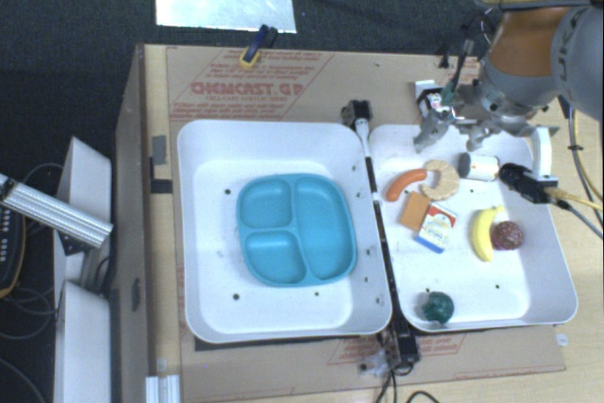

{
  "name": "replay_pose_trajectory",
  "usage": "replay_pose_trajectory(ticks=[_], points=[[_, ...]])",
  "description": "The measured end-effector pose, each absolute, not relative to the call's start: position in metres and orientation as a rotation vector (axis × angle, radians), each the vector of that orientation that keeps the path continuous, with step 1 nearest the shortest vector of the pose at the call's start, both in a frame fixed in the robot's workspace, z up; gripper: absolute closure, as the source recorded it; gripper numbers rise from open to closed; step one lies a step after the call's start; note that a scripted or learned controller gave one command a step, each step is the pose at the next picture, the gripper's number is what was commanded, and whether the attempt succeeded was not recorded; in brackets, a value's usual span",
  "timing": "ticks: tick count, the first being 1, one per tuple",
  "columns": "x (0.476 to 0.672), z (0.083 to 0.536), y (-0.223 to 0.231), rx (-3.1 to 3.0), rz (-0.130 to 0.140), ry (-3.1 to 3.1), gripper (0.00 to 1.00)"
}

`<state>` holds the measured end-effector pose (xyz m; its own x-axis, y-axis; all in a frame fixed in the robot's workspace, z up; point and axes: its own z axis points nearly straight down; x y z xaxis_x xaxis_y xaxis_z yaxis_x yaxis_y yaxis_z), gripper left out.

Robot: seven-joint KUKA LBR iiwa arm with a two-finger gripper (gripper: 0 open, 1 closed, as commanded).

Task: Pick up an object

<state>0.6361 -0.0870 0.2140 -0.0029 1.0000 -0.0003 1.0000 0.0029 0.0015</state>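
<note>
The right bin (552, 293) holds several small things. An orange sausage (406, 183) lies beside a pale ring-shaped bagel (440, 179). In front of them are an orange-brown block (414, 210) and a small red, white and blue box (435, 228). A yellow banana (483, 233) lies next to a dark red ball (507, 235). A dark green round thing (436, 307) sits near the front rim. My gripper (446, 139) hangs open over the back of the right bin, just behind the bagel, with nothing between its fingers.
The left bin (203, 297) holds a blue divided plate (295, 228). A divider ridge (374, 212) runs between the bins. The grey arm with its orange band (543, 14) reaches in from the upper right.
</note>
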Motion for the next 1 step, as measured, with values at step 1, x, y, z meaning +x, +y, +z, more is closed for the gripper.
replay_pose_trajectory(ticks=[1], points=[[0.6327,0.1014,-0.1022,2.213,0.011,2.218,0.00]])
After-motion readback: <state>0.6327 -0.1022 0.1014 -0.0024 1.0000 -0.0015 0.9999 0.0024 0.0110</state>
